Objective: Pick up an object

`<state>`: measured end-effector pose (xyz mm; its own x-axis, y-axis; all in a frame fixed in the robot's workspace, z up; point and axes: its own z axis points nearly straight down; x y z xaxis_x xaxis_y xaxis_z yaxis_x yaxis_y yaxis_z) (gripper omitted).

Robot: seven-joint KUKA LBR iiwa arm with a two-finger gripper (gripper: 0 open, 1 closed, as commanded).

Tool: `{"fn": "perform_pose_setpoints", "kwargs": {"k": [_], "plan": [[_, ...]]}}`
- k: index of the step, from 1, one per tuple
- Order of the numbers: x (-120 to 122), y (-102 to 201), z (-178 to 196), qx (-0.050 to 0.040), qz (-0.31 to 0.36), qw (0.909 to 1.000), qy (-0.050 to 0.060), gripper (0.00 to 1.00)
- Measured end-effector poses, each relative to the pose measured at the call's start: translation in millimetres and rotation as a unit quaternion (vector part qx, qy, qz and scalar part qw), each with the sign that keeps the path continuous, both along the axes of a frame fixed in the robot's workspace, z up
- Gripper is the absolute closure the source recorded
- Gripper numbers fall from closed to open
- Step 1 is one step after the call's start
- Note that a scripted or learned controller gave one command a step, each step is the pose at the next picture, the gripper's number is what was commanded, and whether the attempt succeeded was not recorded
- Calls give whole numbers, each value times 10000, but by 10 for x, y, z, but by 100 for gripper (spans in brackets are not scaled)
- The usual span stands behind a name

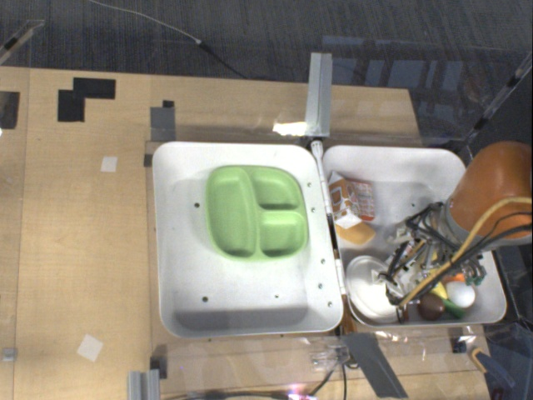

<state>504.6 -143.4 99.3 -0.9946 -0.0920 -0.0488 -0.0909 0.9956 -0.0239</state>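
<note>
Overhead slanted view of a wooden table [75, 248] carrying two shallow white bins side by side. The arm [498, 192], with its orange band uppermost, descends into the right bin [400, 167]; the tool [405, 283] sits low in that bin amid a bundle of black and yellow cables. Whether the tool is apart, together or clamped on anything cannot be told, since cables and wrist hardware cover it.

Objects near the tool: a white round dish [366, 283] just to its left; a tan bread-like piece [356, 233] above and left of it; an orange-and-white printed packet [351, 199] farther up, its lettering too small to read. Just to the right and below the tool lie a dark brown rounded item [431, 307], a white ball-like item [460, 295] and a green piece [455, 307], possibly toy food.

Well to the left of the tool, the left bin [179, 290] holds a green divided tray [254, 212] with three compartments.
</note>
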Motion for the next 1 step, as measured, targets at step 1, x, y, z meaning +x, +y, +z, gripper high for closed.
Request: {"fn": "perform_pose_setpoints", "kwargs": {"k": [1], "plan": [[792,-335,-82,61,656,9977,175,0]]}}
